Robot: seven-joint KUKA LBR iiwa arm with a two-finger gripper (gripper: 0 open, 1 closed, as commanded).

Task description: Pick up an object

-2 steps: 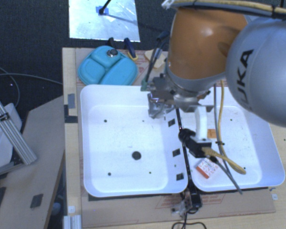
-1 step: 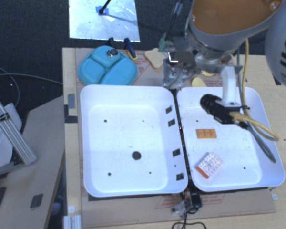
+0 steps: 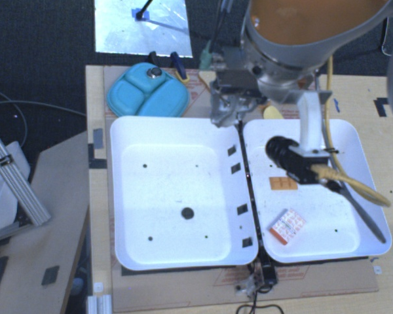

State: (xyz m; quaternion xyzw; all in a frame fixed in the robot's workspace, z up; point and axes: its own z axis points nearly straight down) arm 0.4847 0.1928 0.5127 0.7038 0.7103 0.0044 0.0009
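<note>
Arm point(image 3: 314, 18), grey and orange, looms over the far side of the bench point(image 3: 97, 103). Its claw point(image 3: 228, 113) hangs at the far rim where the two white bins meet, and you cannot tell whether it is wide or narrow. The left bin point(image 3: 137, 175) holds a small dark disc point(image 3: 187, 212). Behind it sits a blue lidded container point(image 3: 147, 91). In the right bin point(image 3: 344, 142) you have a long grey strip point(image 3: 368, 219) along the right side, a red-and-white patterned packet point(image 3: 287, 226) near the front, and a small orange square point(image 3: 283, 183) just beyond it, all well apart from the claw.
</note>
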